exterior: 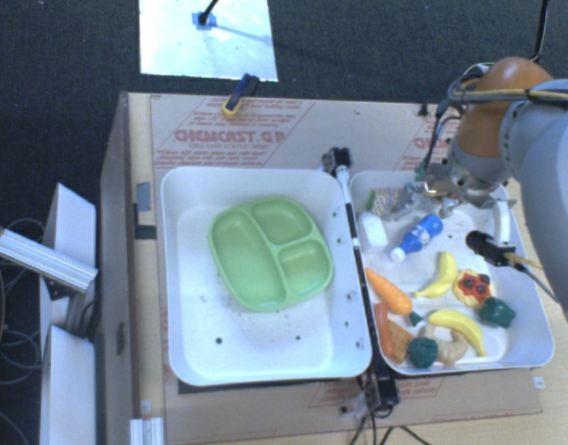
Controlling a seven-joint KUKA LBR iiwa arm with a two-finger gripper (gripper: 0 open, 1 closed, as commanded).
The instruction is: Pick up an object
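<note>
- Grey arm with its orange band [492,109] reaches in from the right, gripper [438,191] low over the right white bin [534,346]'s far end.
- Can't tell whether it's parted or clenched, or if it holds anything.
- Blue-and-white plastic bottle [418,236] lies just beside it.
- Two yellow bananas [441,274], an orange carrot [389,291] lie nearer.
- Green divided plate [270,253] sits in the left white bin [195,341].

Dark carpet floor [61,54] surrounds bench [265,123]. Shiny sheet [208,26] lies on floor beyond bench. Aluminium rail [43,256] at left.
</note>
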